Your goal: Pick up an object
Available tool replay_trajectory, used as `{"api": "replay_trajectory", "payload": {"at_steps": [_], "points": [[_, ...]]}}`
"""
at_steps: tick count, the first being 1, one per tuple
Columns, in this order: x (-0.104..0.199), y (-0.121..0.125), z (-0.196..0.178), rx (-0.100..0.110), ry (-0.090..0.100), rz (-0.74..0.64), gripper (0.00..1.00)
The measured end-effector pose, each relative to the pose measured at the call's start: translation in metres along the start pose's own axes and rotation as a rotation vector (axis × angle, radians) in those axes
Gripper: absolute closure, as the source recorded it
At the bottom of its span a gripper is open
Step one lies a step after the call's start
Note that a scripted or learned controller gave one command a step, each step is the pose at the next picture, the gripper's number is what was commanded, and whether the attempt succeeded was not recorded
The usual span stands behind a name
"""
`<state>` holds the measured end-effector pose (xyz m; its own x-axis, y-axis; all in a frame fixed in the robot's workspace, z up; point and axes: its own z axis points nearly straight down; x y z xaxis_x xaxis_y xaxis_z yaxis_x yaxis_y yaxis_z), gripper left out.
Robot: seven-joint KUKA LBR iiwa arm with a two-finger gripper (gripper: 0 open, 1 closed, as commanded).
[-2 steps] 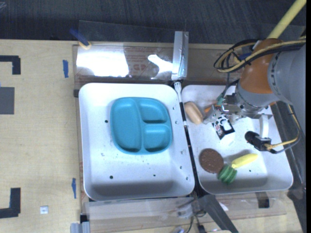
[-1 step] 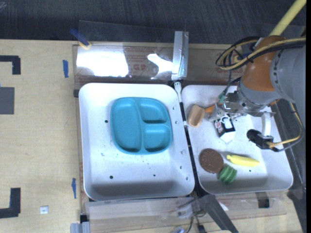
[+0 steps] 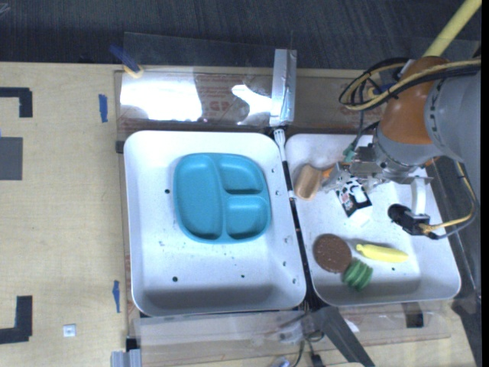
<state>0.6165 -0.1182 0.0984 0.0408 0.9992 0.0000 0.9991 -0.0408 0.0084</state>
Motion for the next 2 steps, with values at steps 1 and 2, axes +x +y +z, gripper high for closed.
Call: {"api": "replay_trajectory", "payload": {"at_steps": [1,2], "points": [[-0.0006,0.0010,-0.0107,-0.003,0.000,0.001,1.00],[-0.0006,0.0008,-0.0102,-0.003,0.000,0.001,0.00]]}}
